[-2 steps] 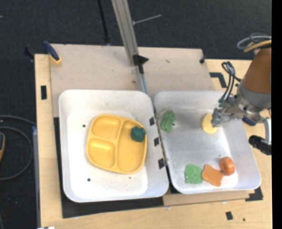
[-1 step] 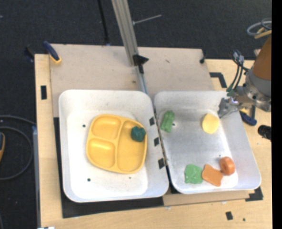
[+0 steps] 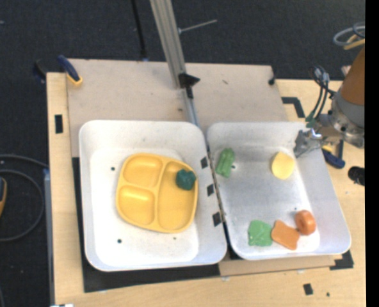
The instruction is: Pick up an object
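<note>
Bench: pale wooden board [image 3: 132, 88] on dark floor, slanted metal post [image 3: 167, 34] rising behind.
Left bin: shallow white plastic tray [image 3: 100, 248], holding a yellow divided plate [image 3: 145, 194] with a dark green lump [image 3: 185, 180] on its right compartment.
Right bin: white tray [image 3: 253, 139] with light green piece [image 3: 225, 162], round yellow object [image 3: 282, 165], green flat piece [image 3: 260, 233], orange wedge [image 3: 285, 235], orange-red lump [image 3: 305, 222].
Gripper: metal gripper [image 3: 308, 141] at the bin's right rim, just beside the yellow object; finger spread, cannot tell.
</note>
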